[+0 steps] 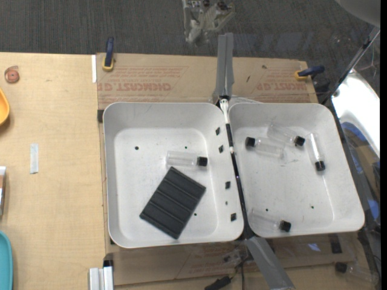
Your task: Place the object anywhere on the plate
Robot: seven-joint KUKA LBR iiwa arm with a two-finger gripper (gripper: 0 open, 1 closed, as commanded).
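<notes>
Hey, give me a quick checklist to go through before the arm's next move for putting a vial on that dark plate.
1. Plate in the left bin, lying flat, top bare: ok.
2. A vial within the left bin: clear vial with black cap lies just above the plate, apart from it: ok.
3. Vial free of neighbours for a grasp: ok.
4. Spare vials in the right bin, some lying close together: ok.
5. Gripper position and state: cannot tell.
6. Vial on plate: not ok, not yet done.

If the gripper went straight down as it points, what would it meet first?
Likely the cardboard sheet, or the dark floor beyond it; the blurred gripper hangs at an unclear height.
</notes>
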